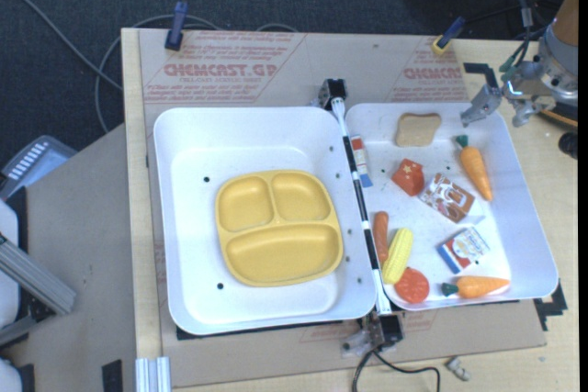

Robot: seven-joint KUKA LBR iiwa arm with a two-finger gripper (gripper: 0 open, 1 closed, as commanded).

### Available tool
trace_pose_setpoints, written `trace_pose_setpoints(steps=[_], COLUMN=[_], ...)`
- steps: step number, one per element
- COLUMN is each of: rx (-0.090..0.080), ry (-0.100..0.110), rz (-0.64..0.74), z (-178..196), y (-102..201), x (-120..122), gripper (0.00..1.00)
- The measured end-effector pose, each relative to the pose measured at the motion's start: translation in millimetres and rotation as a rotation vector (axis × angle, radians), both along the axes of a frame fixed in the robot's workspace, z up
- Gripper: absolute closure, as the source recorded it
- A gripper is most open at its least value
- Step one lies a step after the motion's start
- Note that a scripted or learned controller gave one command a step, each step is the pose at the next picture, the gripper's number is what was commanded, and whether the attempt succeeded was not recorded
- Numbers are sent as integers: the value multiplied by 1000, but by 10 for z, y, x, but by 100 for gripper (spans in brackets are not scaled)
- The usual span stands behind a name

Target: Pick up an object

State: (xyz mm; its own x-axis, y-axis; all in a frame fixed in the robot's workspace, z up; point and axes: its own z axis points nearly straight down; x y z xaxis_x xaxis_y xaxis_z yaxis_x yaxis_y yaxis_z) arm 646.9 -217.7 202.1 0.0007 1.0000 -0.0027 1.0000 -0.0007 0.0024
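The right bin (528,214) holds the toy food. A tan bread slice (418,129) lies at its back, with an orange carrot (474,171) beside it. Further forward are a red block (409,176), a printed packet (447,198) and a small carton (464,247). Near the front sit a sausage (380,234), a corn cob (398,254), a tomato (412,286) and a second carrot (480,287). My gripper (502,109) hovers over the bin's back right corner, just above the first carrot. It is open with nothing between its fingers.
The left bin (179,197) holds a yellow divided plate (278,226). A raised divider rail (354,179) runs between the two bins. Blue clamps (175,25) pin the cardboard sheet at the back.
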Motion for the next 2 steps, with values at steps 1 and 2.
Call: trace_pose_setpoints(steps=[1, 2], rx=[3, 12], ry=[5, 6], rz=[1, 4], z=[-263, -1185], y=[-5, 17], x=[-102, -287], gripper=[0, 0])
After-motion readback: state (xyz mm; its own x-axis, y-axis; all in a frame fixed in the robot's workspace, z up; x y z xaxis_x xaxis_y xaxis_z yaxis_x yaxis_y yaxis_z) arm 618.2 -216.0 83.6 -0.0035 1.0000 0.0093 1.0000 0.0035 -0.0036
